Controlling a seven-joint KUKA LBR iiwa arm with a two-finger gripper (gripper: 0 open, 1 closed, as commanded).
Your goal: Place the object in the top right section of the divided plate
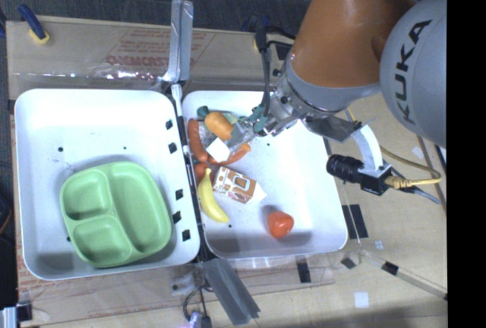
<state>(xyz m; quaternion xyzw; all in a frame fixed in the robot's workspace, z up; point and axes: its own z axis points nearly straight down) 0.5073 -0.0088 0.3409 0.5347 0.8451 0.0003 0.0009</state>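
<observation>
A green divided plate (115,212) lies in the left bin (45,129), toward its front. In the right bin (319,205) a pile of toy food sits along the left wall: an orange piece (219,124), a red sausage (194,137), a yellow banana (209,200), a small brown and white carton (233,184) and a carrot (237,155). A red tomato (280,224) lies apart near the front. My gripper (254,124) hangs low over the back of the pile, just right of the orange piece. Nothing can be made out between its tips.
The arm's orange band and grey body cover the right bin's back right corner. A black cylinder with a cable (357,171) sticks out over the bin's right rim. A metal divider (181,38) stands between the bins at the back.
</observation>
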